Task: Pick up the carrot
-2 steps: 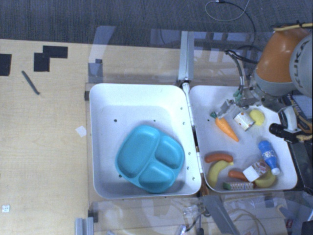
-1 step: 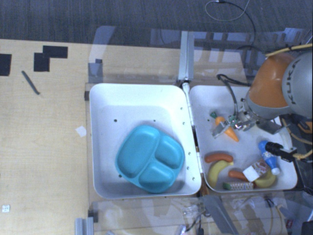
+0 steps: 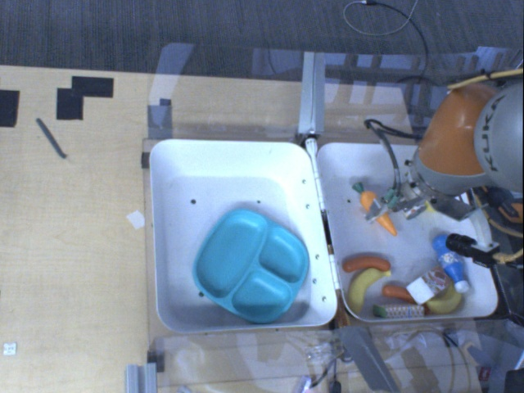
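The carrot (image 3: pixel 381 215) is small and orange with a green top, and lies at a slant in the upper middle of the right bin (image 3: pixel 344 170). My gripper (image 3: pixel 395 206) hangs low right over it, reaching in from the right under the orange-banded wrist. It looks open, with one grey finger (image 3: pixel 377 214) on the carrot's left and the other on its right. The carrot's pointed tip sticks out below the gripper. The carrot still rests on the bin floor.
Along the right bin's front lie a red sausage (image 3: pixel 367 262), two bananas (image 3: pixel 363 285), a blue bottle (image 3: pixel 451 262), a white card (image 3: pixel 421 290) and other small toy foods. The left bin (image 3: pixel 180 178) holds a blue divided plate (image 3: pixel 252 264).
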`<state>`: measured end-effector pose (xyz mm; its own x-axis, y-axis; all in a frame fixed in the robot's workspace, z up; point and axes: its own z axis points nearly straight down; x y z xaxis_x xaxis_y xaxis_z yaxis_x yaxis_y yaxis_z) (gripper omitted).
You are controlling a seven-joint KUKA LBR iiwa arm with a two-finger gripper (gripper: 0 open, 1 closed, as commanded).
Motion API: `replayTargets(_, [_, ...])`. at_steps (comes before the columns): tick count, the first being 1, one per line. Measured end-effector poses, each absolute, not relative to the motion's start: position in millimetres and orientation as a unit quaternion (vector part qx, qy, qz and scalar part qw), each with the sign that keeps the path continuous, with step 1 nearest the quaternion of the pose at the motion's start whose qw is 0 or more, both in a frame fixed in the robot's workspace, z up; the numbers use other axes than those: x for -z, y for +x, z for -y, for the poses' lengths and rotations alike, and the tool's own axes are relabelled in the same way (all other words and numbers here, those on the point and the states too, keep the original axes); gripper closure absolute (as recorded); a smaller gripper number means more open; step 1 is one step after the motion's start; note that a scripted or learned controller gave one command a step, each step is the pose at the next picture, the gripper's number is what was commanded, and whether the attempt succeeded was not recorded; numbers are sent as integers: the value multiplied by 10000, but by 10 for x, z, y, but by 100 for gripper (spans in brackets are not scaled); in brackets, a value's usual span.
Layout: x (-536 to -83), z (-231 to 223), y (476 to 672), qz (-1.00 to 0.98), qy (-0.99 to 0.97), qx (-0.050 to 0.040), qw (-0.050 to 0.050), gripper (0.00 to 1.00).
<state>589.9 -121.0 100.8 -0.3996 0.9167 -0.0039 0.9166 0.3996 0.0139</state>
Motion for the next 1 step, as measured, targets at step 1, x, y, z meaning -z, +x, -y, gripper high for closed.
replayTargets(1, [-1966,625,5429,-7896,6136,-8,11,100])
